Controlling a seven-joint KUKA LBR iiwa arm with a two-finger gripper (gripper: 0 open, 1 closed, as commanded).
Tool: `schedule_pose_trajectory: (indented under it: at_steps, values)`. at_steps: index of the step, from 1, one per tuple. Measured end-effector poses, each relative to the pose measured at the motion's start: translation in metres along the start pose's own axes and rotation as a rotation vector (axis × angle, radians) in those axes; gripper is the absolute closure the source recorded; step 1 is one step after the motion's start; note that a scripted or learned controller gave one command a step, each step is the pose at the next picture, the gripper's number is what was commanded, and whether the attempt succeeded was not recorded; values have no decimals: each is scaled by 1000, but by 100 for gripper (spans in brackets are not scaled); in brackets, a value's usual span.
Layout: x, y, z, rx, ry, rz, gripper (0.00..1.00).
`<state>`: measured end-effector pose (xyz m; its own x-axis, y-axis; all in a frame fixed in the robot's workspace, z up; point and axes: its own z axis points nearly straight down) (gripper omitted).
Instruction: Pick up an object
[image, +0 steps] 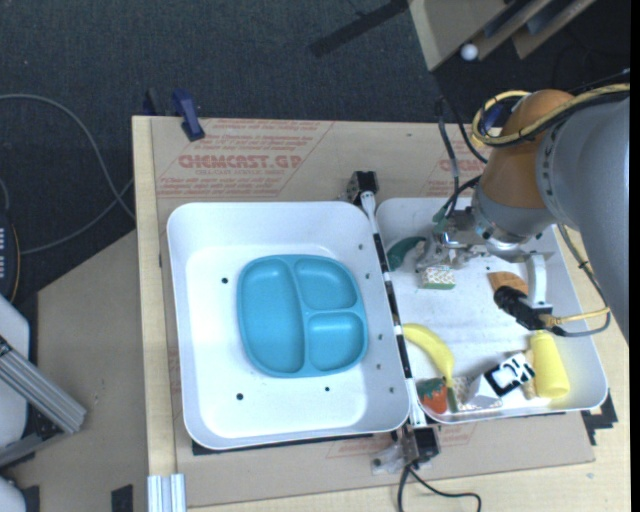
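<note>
My gripper (447, 246) hangs low over the far left part of the right bin (470, 318), below the orange band (520, 160) of the arm. Just under and in front of it lies a small white speckled block (435, 276). A dark green object (403, 248) sits to the gripper's left against the bin wall. An orange piece (506, 281) lies to its right. Nearer the front are a yellow banana (430, 350), a yellow bottle (549, 366), a black and white item (508, 376) and a red and green item (434, 396).
The left bin (200, 300) holds a blue divided plate (300, 314). A black cable (525, 308) with a yellow wire runs across the right bin's right side. A blue clip (186, 114) lies on the cardboard at the back left.
</note>
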<state>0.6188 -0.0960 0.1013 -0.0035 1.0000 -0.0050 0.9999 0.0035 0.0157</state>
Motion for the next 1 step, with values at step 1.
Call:
schedule_pose_trajectory:
  at_steps: [1]
  values:
    - [45,-23,-84,15,5,2,100]
